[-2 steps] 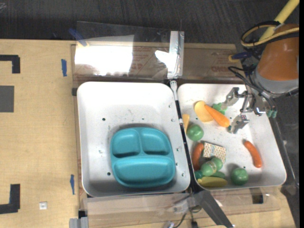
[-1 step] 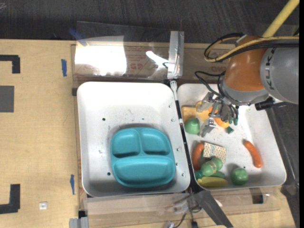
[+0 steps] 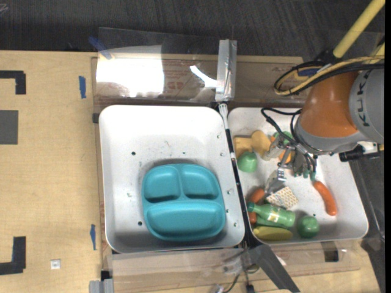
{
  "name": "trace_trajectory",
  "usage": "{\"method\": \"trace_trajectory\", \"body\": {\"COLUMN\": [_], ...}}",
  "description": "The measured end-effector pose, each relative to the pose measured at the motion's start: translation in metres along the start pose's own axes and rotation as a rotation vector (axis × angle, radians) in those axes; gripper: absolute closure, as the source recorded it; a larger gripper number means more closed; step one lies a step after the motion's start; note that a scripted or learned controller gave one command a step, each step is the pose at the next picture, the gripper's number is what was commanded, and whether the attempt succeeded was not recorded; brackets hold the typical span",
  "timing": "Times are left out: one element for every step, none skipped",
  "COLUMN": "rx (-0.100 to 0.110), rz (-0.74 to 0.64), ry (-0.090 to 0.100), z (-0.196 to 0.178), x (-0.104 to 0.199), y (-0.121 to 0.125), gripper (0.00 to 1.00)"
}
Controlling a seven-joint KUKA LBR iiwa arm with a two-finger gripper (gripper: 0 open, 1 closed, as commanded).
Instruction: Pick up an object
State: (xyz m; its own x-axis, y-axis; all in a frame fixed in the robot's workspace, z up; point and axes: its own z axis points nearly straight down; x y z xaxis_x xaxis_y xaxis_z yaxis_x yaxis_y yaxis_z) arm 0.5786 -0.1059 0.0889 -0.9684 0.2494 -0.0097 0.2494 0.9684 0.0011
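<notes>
The gripper hangs low inside the right bin, and whether its fingers are spread or closed cannot be told; nothing is seen clamped between them. Just below the gripper lies a small tan waffle piece, cross-hatched and tilted, apparently touching or nearly touching the gripper's tip. Left of the waffle piece is a small orange-red item, and below it a green bottle lying on its side with a yellow banana-like piece beneath and a green round piece to its right. Right of the waffle piece lies an orange carrot. Above-left of it sit a green apple-like ball and a tan bread-like piece. Well left of the waffle piece, the left bin holds a teal divided tray.
</notes>
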Motion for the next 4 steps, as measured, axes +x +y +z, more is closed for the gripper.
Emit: {"method": "trace_trajectory", "body": {"rx": [-0.001,0.0,-0.001,-0.002], "rz": [0.135,0.085,0.101,0.195], "ry": [-0.002,-0.001,-0.003,-0.001], "z": [0.001,0.0,0.001,0.0], "x": [-0.034,0.02,-0.035,0.008], "y": [0.022,-0.008,0.007,-0.021], "gripper": [0.0,0.0,0.0,0.0]}}
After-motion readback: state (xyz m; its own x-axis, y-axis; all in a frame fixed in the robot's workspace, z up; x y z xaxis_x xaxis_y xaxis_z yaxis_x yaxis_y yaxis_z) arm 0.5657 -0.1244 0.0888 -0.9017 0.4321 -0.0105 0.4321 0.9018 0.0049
